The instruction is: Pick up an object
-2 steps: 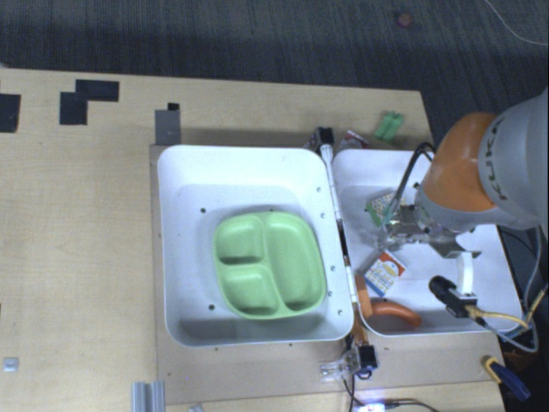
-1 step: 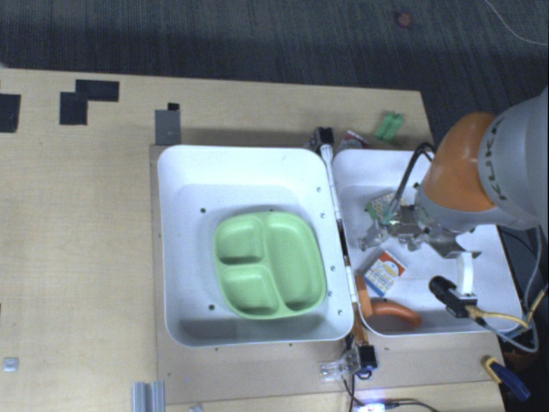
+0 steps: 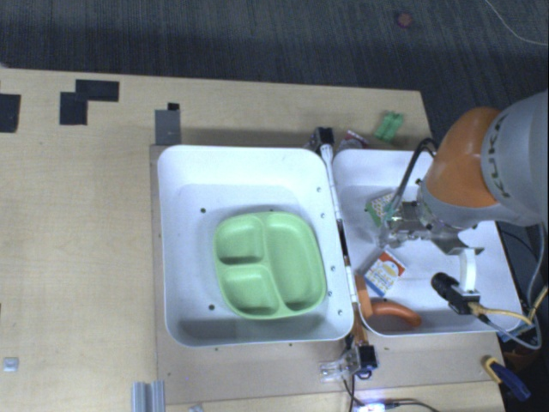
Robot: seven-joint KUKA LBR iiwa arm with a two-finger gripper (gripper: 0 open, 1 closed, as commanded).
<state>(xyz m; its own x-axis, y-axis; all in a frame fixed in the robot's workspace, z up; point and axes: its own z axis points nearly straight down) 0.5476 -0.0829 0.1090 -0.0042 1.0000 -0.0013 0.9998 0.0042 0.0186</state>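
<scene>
While arm (image 3: 480, 174) reaches into right bin (image 3: 364, 172), you see gripper (image 3: 396, 223) low near bin's left wall, just beside greenish scrap (image 3: 378, 206). Whether it is clenched or released: cannot tell. Packet (image 3: 383, 275) lies just below gripper in view, apart from it. Orange piece (image 3: 393, 314) rests in bin's near left corner. Left bin (image 3: 180, 230) holds green plate (image 3: 268, 263).

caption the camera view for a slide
Gripper over the right bin; green divided tray in the left bin.
</scene>
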